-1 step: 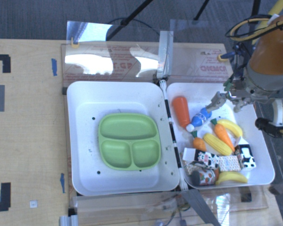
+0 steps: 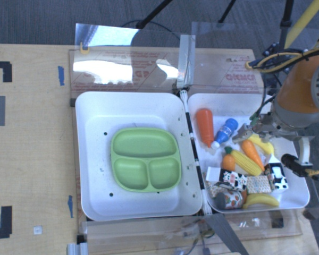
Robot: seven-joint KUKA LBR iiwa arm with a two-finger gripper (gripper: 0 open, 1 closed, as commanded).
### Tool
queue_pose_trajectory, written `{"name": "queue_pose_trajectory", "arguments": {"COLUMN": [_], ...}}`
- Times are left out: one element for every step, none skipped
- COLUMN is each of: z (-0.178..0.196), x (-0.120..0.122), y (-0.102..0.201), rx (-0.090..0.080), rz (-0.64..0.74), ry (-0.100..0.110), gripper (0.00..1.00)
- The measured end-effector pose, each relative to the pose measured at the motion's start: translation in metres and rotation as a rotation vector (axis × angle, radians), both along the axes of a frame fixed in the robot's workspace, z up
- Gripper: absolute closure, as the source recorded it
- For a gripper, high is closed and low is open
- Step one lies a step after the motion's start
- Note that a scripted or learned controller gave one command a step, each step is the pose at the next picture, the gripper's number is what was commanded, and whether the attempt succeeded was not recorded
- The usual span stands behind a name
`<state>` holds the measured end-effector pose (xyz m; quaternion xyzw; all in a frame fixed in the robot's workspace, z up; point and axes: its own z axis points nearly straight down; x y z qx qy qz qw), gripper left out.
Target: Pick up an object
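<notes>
At the desk's near edge, a toy banana (image 2: 261, 199) lies against the front wall of the right-hand bin (image 2: 297, 198), beside a brown printed can (image 2: 229, 198), two black-and-white cow-patterned blocks (image 2: 235, 180) and a beige waffle-like square (image 2: 258, 184). Just behind them a yellow corn cob (image 2: 246, 164), a carrot (image 2: 251, 152) and a small orange fruit (image 2: 229, 161) touch one another in the bin's middle, with a blue-and-white bottle (image 2: 225, 132) and an orange-red cylinder (image 2: 204, 126) toward its far left corner. The left-hand bin (image 2: 90, 142) holds a green divided plate (image 2: 146, 159). The hand (image 2: 253, 126) hangs low over the right bin's far side, near the bottle and carrot; whether it is open or closed cannot be told, and nothing is seen in it. The crowding is the likely hazard: any object chosen touches neighbours, so a descent could land on two toys at once, wedge a piece aside or squeeze a rounded item out sideways. A grasp near the bin's far right wall could also strike the rim.
</notes>
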<state>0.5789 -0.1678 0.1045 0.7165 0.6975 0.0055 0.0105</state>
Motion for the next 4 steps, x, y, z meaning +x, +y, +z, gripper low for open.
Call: {"name": "queue_pose_trajectory", "arguments": {"z": [0.010, 0.108, 0.103, 0.133], "x": [0.000, -0.028, 0.007, -0.035], "y": [-0.001, 0.031, 0.045, 0.046], "rx": [-0.003, 0.007, 0.007, 0.009], "rz": [-0.003, 0.014, -0.080, -0.054], "ry": [-0.002, 0.022, 0.020, 0.025], "gripper": [1.00, 1.00, 1.00, 1.00]}}
